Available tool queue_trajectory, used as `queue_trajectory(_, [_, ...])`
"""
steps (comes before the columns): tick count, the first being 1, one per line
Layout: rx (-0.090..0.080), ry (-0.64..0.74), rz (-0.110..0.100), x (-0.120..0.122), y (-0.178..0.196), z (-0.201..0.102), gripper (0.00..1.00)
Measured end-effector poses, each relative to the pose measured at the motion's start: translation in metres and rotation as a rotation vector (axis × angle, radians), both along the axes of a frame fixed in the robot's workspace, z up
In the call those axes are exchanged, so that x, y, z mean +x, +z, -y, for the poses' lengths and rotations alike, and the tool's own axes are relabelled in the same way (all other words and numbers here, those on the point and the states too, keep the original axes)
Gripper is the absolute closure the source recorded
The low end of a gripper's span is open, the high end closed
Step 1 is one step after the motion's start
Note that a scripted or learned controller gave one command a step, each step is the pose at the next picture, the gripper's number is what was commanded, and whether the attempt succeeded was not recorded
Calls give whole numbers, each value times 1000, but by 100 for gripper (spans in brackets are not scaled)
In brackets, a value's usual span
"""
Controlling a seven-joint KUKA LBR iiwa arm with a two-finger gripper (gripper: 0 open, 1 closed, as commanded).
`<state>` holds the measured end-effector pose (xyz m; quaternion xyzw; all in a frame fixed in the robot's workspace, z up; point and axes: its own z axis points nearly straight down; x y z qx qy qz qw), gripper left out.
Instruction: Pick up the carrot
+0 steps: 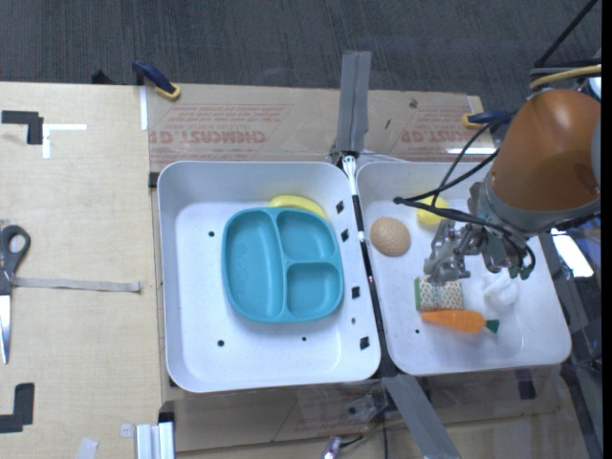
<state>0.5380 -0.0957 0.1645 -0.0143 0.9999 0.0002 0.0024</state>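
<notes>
An orange carrot (456, 321) with a green stem end lies flat near the front of the right bin (402, 347). My gripper (447, 264) hangs just above and behind it, over a small speckled sponge-like block (440, 295) that lies against the carrot's back side. Nothing is visibly held between the gripper's parts. The arm's orange band (547, 156) looms over the bin's right half and hides part of it.
A tan egg (390, 236) sits at the back left of the right bin, a yellow piece (426, 215) behind it, a white object (501, 293) to the gripper's right. The left bin (186, 352) holds a blue divided plate (284, 264) with a yellow item (298, 203) behind it. Scissors (10, 266) lie far left.
</notes>
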Motion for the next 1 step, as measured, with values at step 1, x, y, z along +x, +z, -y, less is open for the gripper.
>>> queue_trajectory(1, [0, 0, 0, 0, 0, 0, 0])
